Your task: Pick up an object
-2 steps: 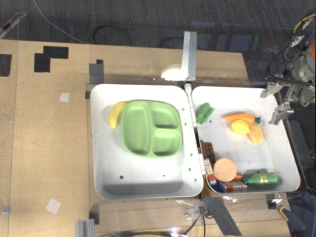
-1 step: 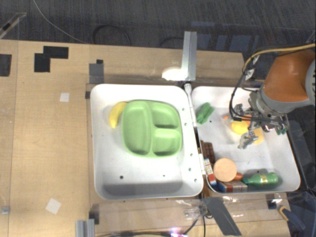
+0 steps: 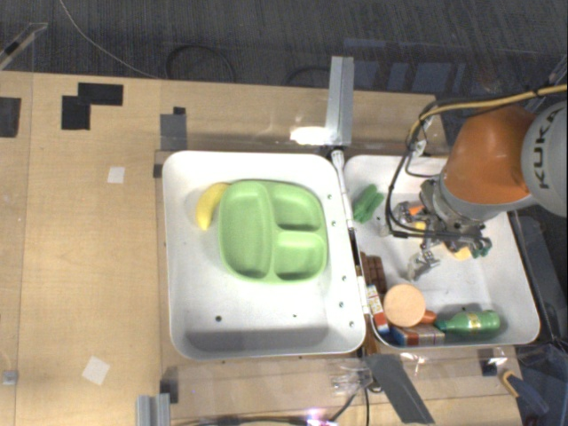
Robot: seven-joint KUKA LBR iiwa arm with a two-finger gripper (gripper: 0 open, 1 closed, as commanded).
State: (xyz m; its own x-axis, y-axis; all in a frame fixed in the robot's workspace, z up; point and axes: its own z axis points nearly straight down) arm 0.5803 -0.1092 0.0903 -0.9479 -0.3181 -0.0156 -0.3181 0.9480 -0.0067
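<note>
My gripper [image 3: 429,257] hangs over the middle of the right bin [image 3: 515,282], under the grey wrist and orange band. A small yellow object [image 3: 462,254] peeks out just right of it, partly hidden by the wrist. Below the gripper lie a round tan disc [image 3: 405,304] and a green bottle [image 3: 469,324] on its side. A small green object [image 3: 366,203] rests at the bin's upper left. A brown bar [image 3: 373,272] lies along the bin's left wall.
The left bin [image 3: 191,309] holds a green divided plate [image 3: 271,230] with a yellow banana-like piece [image 3: 208,206] against its left edge. Small red and blue items [image 3: 410,335] crowd the right bin's lower left corner. A metal post [image 3: 340,100] stands behind the bins.
</note>
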